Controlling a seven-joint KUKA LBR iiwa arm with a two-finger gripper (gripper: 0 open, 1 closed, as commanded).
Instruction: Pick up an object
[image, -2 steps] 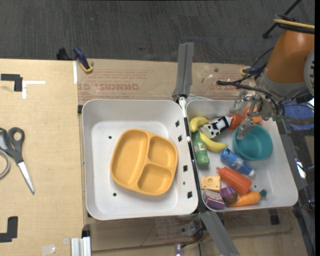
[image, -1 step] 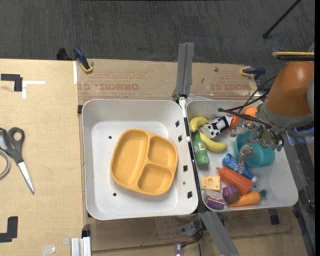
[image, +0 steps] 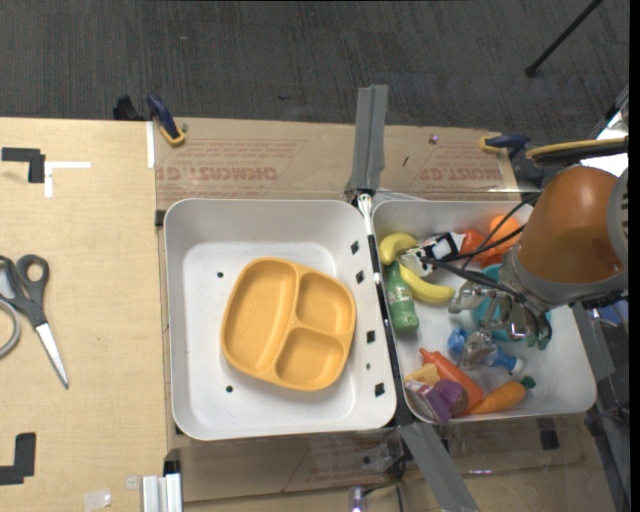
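Observation:
The right bin (image: 570, 400) holds a jumble of small toys: a yellow banana (image: 422, 285), a green bottle (image: 402, 305), a carrot (image: 498, 396), a purple piece (image: 440, 400), an orange-red piece (image: 452, 367) and small blue pieces (image: 462, 342). My gripper (image: 495, 318) hangs low over the middle of this bin, just right of the banana and above the blue pieces. The orange wrist band (image: 572, 235) covers the bin's far right part. I see no toy clearly lifted between the fingers.
An orange divided plate (image: 290, 323) lies in the left bin (image: 190, 300). Scissors (image: 35, 310) rest on the wooden bench at far left. A grey bar (image: 368, 140) stands behind the bins' shared wall. Blue clamps (image: 165, 118) hold the cardboard at the back.

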